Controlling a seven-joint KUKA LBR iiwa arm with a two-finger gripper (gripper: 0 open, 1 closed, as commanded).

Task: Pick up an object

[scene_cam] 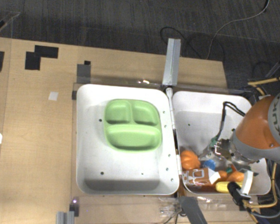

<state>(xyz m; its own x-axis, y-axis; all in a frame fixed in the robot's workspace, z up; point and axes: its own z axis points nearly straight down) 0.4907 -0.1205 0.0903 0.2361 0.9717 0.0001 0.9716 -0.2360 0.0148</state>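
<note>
1. I take the right bin [196,107] as my landmark. The small objects are crowded into its near corner, against the divider wall it shares with the left bin [87,130]: an orange round object [190,159], a brown and white packet [200,176], a blue piece [210,163] and a yellow piece [221,186].
2. I judge they lie there because that corner is where loose things collect. The far half of the right bin's floor is bare.
3. The arm [261,129] comes in over the right bin's right rim, and the pincer [220,153] hangs low over the pile, just above the blue piece. I cannot tell how its tips stand, since the wrist and cables cover them, and I see nothing held.
4. A green divided tray [132,124] lies in the middle of the left bin, well apart from the pile, so I read it as no target here.
5. Edges: the pile touches the near wall and sits close to the divider, so there is little room for a sideways approach. I judge a straight descent safest.
6. Open room lies toward the right bin's far wall, good for lifting clear. The worktop [31,141] beyond the left bin is flat and free.
</note>
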